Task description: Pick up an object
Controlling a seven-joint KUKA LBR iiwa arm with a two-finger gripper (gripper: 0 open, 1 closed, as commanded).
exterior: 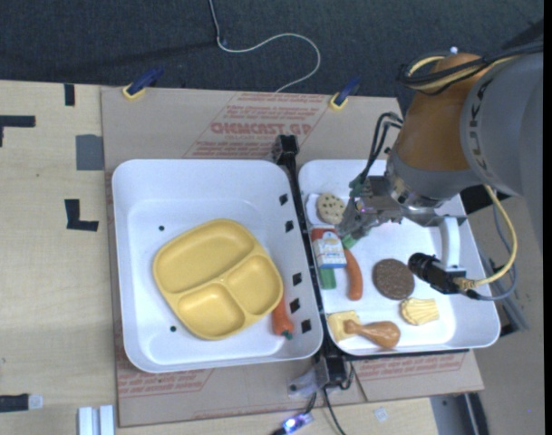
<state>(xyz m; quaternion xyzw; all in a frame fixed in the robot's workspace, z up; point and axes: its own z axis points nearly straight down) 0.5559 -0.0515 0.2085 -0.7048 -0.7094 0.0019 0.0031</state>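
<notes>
One fixed camera is looking down at a slant on both bins (130, 188), the arm (457, 125) entering from its right.

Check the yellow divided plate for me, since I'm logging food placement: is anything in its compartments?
Empty. All three compartments of the yellow divided plate show bare; the carrot lies beside its rim, on the left bin floor.

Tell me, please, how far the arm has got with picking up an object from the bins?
Done: the gripper is positioned low in the right bin, beside the cookie and above the small carton. In hand: nothing visibly held. Left: closing on an item and lifting it; the hot dog and drumstick also lie untouched.
</notes>
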